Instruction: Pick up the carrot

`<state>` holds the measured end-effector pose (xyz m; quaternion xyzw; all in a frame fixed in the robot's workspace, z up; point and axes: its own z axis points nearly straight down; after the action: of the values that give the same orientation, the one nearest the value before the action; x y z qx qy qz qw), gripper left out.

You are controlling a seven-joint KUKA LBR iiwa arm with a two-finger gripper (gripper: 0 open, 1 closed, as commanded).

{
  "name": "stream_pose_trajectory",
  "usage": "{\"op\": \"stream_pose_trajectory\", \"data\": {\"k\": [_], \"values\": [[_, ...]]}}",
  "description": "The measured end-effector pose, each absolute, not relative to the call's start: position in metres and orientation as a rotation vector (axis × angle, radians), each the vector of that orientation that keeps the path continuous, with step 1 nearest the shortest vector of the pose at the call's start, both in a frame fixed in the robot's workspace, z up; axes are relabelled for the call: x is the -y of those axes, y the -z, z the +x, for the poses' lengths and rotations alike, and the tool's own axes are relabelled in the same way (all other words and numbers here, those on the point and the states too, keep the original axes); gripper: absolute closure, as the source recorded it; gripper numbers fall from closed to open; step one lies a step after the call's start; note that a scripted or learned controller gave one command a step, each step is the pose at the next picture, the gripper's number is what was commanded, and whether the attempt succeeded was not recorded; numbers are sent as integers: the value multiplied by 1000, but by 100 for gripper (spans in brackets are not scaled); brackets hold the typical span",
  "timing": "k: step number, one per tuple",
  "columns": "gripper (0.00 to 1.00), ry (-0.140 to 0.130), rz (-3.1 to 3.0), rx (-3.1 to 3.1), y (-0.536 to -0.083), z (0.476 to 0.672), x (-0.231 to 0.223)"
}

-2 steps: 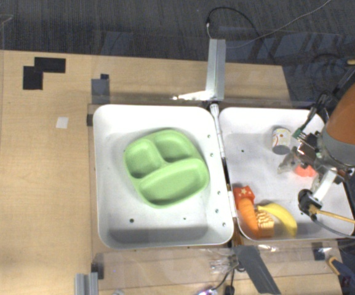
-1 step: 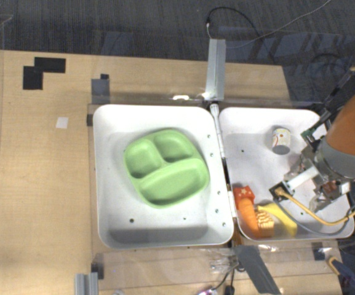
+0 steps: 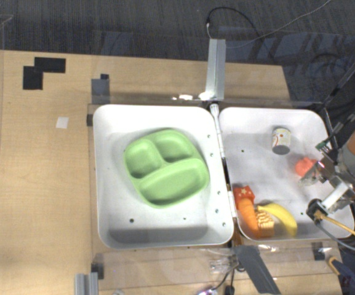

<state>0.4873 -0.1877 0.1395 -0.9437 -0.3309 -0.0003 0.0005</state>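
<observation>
banana (image 3: 280, 216) and red block (image 3: 244, 193) crowd the carrot (image 3: 249, 214) against the bin wall (image 3: 229, 201).

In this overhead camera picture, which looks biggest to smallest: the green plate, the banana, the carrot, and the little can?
1. Green plate, by far.
2. Banana and carrot: look alike, both partly overlapped, so unranked.
3. Can, smallest.

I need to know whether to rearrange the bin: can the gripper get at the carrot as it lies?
Probably, but tightly: the carrot lies uncovered, with the banana touching one side and the bin wall close.
</observation>
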Motion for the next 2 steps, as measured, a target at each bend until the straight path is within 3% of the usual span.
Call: {"op": "stream_pose_trajectory", "data": {"k": [1,2], "values": [[0,-1,-3087,570,-110,487,187],[0,10,-3008,886,-89,489,203]]}}
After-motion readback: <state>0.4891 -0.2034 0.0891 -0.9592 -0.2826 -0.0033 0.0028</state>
